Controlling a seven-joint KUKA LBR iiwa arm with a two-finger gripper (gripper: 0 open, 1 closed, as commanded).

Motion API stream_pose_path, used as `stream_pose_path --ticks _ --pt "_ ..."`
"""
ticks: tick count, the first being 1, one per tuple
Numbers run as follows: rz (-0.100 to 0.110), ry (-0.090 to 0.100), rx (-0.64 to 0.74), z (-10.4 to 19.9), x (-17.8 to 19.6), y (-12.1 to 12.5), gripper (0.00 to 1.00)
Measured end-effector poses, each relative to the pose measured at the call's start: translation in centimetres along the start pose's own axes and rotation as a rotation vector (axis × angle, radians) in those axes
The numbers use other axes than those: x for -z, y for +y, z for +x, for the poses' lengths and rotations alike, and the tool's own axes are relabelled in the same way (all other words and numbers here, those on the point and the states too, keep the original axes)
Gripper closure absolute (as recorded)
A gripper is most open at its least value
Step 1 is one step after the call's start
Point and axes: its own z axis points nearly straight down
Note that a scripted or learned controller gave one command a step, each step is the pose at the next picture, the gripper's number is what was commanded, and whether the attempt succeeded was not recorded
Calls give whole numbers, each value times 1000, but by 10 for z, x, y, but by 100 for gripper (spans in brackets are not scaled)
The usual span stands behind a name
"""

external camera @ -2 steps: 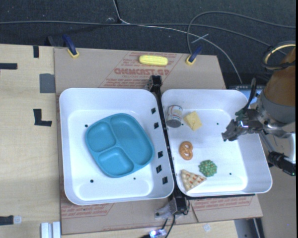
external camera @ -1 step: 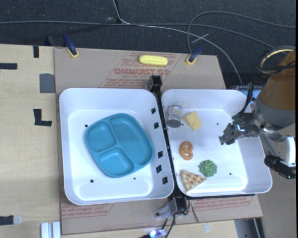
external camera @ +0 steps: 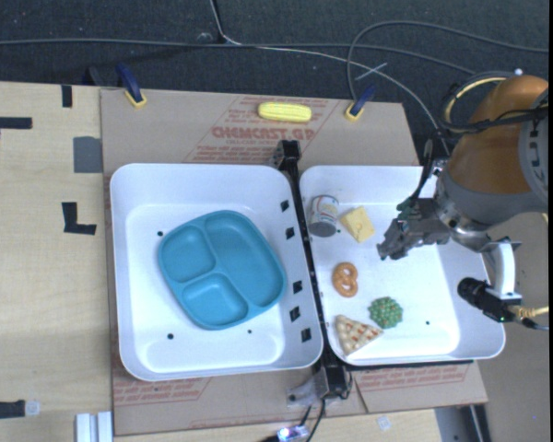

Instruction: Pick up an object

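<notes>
Left bin [external camera: 129, 247]: blue tray [external camera: 221, 267]. Right bin [external camera: 442, 330]: can [external camera: 324, 215], cheese [external camera: 357, 223], pretzel [external camera: 346, 279], broccoli [external camera: 385, 312], pizza [external camera: 355, 333]; fingers [external camera: 394, 244] state unclear.

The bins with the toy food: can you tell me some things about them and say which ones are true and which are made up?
1. The blue tray lies in the left bin. True.
2. The pretzel lies on the blue tray. False: it lies in the right bin, between the cheese wedge and the pizza slice.
3. The broccoli is beside the pizza slice. True.
4. The corn cob is in the right bin. False: it lies on the cardboard behind both bins.
5. The gripper is over the left bin. False: it is over the right bin, just right of the cheese wedge.
6. A small tin can sits near the cheese wedge. True.
</notes>
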Motion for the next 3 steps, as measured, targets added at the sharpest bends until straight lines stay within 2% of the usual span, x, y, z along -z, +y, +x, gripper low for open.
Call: stream_pose_path --ticks 1,3 --pt "1 -1 -2 44 3 3 100" --pt "1 -1 0 156 15 20 100"
